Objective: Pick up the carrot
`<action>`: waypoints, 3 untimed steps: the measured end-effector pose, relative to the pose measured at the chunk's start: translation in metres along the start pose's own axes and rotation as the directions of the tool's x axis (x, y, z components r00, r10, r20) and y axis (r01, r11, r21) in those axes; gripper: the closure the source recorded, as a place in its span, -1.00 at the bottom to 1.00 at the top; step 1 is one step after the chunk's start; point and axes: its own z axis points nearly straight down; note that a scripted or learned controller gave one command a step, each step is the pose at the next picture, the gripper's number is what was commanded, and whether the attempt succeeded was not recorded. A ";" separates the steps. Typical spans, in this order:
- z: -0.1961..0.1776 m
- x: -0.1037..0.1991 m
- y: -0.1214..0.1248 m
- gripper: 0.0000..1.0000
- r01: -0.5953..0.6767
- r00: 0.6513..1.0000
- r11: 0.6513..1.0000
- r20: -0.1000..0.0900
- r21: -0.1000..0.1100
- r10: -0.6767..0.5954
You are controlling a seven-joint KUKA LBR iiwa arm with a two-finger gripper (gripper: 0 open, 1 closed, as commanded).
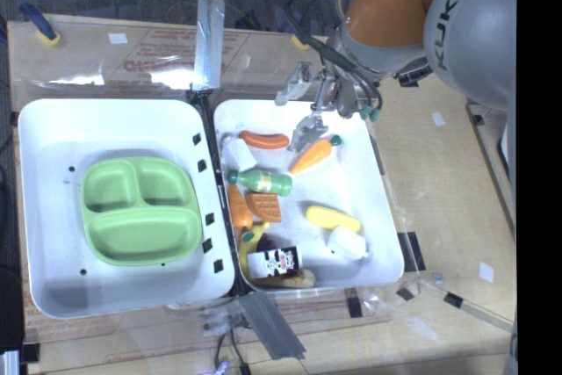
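We see two bins, the arm over the right one.

Left bin (35,189) holds a green tray (138,211). In the right bin (386,215), the carrot (313,155) lies near the top, just under the gripper (309,129); we cannot tell its state.

The pale wooden surface (439,180) carries two shallow white bins side by side, touching along their inner edges. The left bin (48,189) and the right bin (373,215) both sit on a clear plastic sheet (123,57), which is taped down with grey tape (209,44) behind them.
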 end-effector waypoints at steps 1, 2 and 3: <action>0.149 -0.008 -0.064 -1.00 -0.081 0.997 0.997 0.009 0.001 0.081; 0.160 0.032 -0.089 -1.00 -0.075 0.997 0.997 0.000 0.000 0.075; 0.149 0.030 -0.086 1.00 -0.067 0.998 0.998 0.005 0.000 0.067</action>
